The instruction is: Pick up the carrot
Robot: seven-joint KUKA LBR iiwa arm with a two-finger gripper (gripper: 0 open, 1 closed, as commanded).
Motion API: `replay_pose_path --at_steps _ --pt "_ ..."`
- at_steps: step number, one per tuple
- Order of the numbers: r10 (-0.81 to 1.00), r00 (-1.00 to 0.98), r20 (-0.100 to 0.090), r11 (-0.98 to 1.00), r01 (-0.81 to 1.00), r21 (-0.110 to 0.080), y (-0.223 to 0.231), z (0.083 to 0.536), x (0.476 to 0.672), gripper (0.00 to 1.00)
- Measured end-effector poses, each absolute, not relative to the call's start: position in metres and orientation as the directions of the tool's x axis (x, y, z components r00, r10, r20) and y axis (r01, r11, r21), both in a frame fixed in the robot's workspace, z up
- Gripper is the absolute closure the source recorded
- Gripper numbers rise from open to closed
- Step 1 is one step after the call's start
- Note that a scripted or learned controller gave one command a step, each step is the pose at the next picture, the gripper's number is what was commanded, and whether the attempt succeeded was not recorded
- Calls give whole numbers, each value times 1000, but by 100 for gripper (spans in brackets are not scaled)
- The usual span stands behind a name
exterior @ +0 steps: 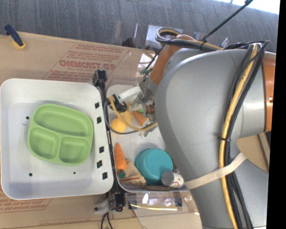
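One carrot [119, 157] lies lengthwise along the left wall of the right bin [116, 92], toward the camera from the gripper [142, 106], whose grip state cannot be told.

Two white bins: the left bin [6, 142] contains a light green divided plate [60, 133]; the right bin [116, 91] contains an orange carrot [119, 157] with a green tip, a teal bowl [153, 165] and a yellow round item [118, 124]. The arm [205, 125] is grey with an orange band. The brown cardboard [64, 56] bears red printing.
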State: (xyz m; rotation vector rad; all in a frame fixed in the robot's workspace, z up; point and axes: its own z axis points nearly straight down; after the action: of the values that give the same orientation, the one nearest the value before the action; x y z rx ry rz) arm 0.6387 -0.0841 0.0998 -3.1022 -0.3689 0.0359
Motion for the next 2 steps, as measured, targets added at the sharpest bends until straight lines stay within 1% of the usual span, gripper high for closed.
replay_pose_path --at_steps 1,2 --pt "220 976 -6 -976 220 -9 -90 94 634 0" --pt "249 969 -1 -969 249 -11 -22 196 555 0"
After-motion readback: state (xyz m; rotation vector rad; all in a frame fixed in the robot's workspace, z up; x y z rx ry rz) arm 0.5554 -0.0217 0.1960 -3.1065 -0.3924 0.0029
